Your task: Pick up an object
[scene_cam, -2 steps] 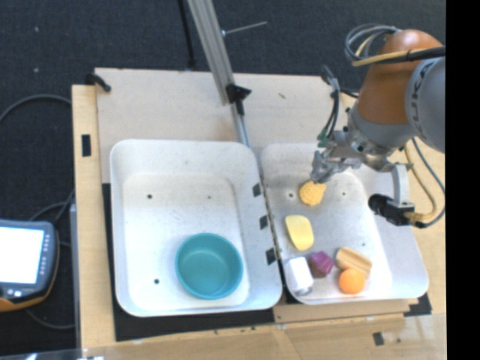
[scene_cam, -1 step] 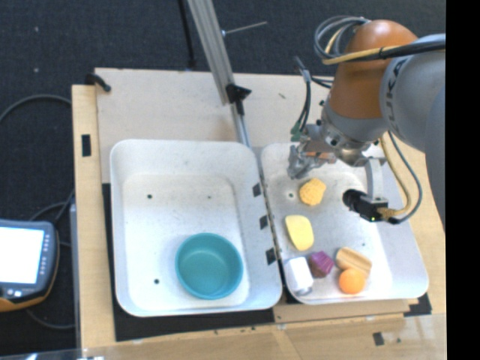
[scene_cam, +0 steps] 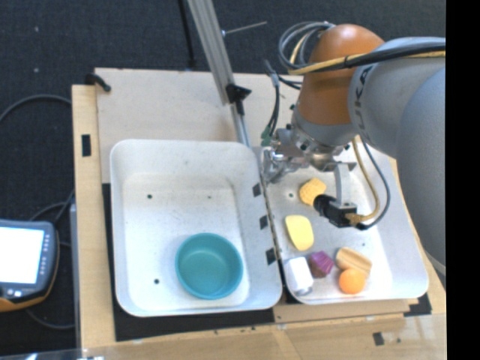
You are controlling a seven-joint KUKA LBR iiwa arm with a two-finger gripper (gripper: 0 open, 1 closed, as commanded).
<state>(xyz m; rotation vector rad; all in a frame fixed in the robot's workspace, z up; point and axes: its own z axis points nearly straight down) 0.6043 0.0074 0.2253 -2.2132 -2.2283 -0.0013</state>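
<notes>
Jaws (scene_cam: 276,160) at right bin's (scene_cam: 390,276) far-left corner; open/shut — can't tell. Nearest obj: yellow piece (scene_cam: 312,192), just toward cam & right of jaws, long axis roughly across.

Two white bins, seven loose objects on the bench.

The left bin (scene_cam: 135,201), at the frame's centre-left, carries one teal bowl (scene_cam: 209,265). The right bin (scene_cam: 390,223), at lower right, carries six small items: two yellow pieces, one (scene_cam: 312,192) above the other (scene_cam: 300,232); one white cylinder (scene_cam: 300,274); one purple piece (scene_cam: 322,263); one tan block (scene_cam: 353,259); and one orange ball (scene_cam: 352,280). One handheld screen unit (scene_cam: 24,261) sits at the frame's left edge.
</notes>
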